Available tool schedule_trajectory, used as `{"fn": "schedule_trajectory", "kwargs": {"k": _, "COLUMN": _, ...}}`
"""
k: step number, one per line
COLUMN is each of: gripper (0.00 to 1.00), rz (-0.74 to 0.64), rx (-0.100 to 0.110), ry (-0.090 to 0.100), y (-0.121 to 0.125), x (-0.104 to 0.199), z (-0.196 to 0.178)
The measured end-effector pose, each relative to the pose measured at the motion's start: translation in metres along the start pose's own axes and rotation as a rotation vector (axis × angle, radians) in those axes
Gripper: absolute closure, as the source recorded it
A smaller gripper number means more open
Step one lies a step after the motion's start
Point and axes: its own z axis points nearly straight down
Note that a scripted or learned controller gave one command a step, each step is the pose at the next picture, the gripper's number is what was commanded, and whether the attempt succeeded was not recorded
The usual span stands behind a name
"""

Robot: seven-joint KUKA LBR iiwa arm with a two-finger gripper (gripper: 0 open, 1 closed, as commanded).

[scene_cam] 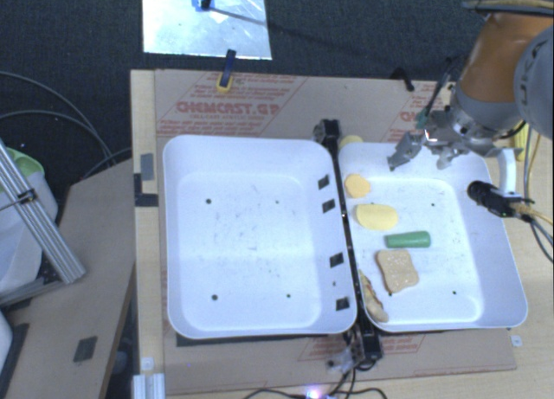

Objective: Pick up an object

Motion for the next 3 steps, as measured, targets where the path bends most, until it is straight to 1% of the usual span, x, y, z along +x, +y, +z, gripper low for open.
{"fn": "schedule_trajectory", "kwargs": {"k": 1, "gripper": 0.0, "rz": 0.004, "rx": 0.01, "ry": 0.002, "y": -0.063, "x": -0.001, "z": 0.124}}
{"fn": "schedule_trajectory", "kwargs": {"k": 2, "gripper": 0.0, "rz": 0.003, "rx": 0.006, "ry": 0.002, "y": -0.121, "x": 0.023, "z": 0.118}}
{"fn": "schedule_trajectory", "kwargs": {"k": 3, "gripper": 0.0, "rz": -0.001, "rx": -0.004, "ry": -0.001, "y": -0.081, "x": 0.022, "z": 0.117}}
